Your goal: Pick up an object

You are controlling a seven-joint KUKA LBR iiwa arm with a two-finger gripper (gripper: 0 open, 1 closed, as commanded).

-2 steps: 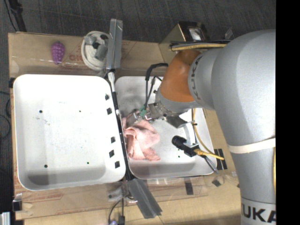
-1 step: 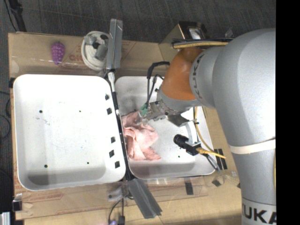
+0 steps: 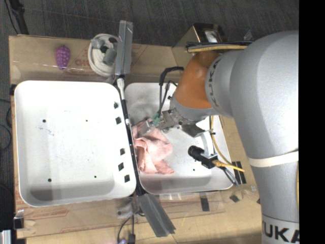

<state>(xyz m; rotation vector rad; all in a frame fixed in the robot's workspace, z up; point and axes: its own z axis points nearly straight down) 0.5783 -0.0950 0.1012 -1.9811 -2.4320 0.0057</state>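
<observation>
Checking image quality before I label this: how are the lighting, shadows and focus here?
Camera view: lighting is even, with the left bin bright white and close to washed out; a soft shadow lies along its lower inner wall; the arm shades part of the right bin; the pink cloth looks slightly soft.

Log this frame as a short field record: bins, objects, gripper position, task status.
left bin: white, shallow, nothing visible inside
right bin: holds a pink cloth, crumpled against its left wall
gripper: low over the right bin, at the cloth's upper edge; finger state hard to read
arm: grey, orange band above the wrist, covers much of the right bin
off-bin items: purple grape-like object and white roll on the bench behind the left bin
task status: cloth lies in the bin, not seen lifted
</observation>
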